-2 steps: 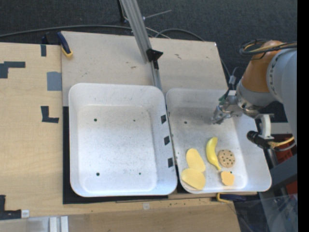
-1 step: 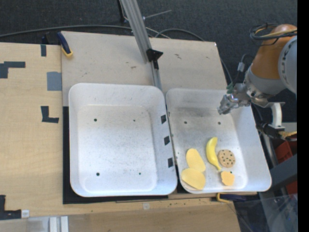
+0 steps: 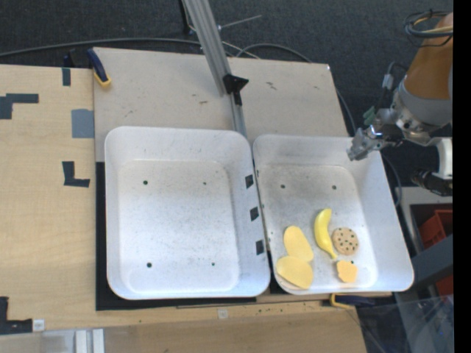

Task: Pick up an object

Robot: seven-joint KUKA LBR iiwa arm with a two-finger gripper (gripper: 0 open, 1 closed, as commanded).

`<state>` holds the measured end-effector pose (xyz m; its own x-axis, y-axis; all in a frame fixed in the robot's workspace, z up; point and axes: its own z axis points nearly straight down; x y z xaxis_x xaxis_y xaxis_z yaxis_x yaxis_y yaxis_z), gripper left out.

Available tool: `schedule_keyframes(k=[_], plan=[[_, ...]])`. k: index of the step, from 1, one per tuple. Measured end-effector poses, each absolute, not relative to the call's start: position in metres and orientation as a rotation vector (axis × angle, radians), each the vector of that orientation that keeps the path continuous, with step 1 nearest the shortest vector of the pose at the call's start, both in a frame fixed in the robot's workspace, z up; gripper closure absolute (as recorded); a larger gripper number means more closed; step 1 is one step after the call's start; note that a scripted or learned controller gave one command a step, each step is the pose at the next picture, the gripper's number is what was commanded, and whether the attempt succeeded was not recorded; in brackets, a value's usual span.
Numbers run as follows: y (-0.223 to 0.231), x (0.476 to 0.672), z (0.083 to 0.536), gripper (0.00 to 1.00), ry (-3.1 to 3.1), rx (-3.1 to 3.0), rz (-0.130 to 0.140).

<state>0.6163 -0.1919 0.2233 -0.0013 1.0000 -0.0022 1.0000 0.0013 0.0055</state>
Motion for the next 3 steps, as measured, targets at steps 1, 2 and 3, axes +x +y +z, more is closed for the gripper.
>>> schedule_keyframes(k=[1, 2, 3], plan=[[-0.191, 0.617, 0.245, 1.00, 2.222, 2.218, 0.002], [-0.148, 0.605, 0.238, 1.00, 2.228, 2.218, -0.001], [-0.099, 0.600, 0.227, 1.00, 2.230, 2.217, -0.002]])
